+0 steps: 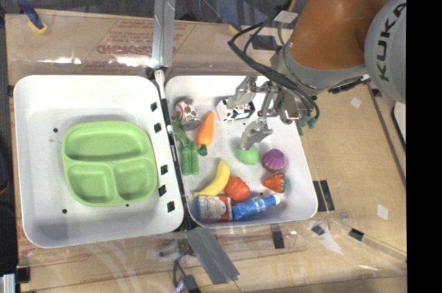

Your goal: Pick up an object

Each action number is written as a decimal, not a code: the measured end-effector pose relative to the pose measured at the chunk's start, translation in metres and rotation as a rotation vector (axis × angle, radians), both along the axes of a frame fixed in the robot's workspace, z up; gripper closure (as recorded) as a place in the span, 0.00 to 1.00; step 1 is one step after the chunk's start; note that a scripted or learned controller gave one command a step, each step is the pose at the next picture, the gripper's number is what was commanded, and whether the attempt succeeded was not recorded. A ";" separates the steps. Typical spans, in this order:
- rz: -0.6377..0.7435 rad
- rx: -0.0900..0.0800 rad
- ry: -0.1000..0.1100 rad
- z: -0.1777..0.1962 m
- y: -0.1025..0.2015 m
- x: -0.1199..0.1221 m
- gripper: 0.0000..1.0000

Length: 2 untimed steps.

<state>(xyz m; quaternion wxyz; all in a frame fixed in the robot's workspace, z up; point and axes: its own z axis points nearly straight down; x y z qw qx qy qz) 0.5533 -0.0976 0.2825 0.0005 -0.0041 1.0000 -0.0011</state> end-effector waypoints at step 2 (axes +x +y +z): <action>0.291 0.000 -0.013 -0.182 0.007 0.024 0.00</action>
